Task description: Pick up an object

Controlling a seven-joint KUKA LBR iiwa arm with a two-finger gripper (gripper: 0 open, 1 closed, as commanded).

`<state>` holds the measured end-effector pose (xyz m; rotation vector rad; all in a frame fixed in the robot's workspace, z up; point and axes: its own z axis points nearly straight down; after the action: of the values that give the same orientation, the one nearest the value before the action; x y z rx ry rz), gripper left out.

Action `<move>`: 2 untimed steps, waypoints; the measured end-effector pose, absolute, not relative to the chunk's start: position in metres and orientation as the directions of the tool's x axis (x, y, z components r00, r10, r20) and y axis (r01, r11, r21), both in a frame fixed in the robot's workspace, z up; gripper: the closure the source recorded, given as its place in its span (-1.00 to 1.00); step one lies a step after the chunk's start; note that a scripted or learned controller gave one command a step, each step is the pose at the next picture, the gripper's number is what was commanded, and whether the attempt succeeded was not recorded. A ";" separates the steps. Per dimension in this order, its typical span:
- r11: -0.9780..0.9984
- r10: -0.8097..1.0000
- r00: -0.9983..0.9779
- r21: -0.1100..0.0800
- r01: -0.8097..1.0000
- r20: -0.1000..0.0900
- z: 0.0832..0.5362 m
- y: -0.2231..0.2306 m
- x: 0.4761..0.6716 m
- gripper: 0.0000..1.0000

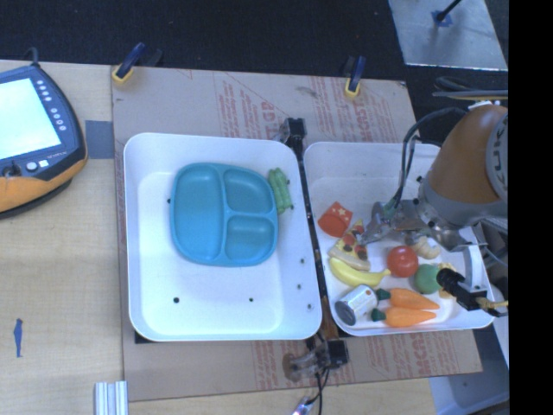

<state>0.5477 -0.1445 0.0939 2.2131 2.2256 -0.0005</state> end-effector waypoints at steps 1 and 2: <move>0.004 1.000 -0.004 0.005 1.000 -0.004 0.095 -0.096 0.527 -1.00; 0.004 1.000 -0.004 0.002 1.000 -0.001 0.094 -0.119 0.597 -1.00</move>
<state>0.5966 -0.1188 0.0945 2.2152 2.2244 0.0017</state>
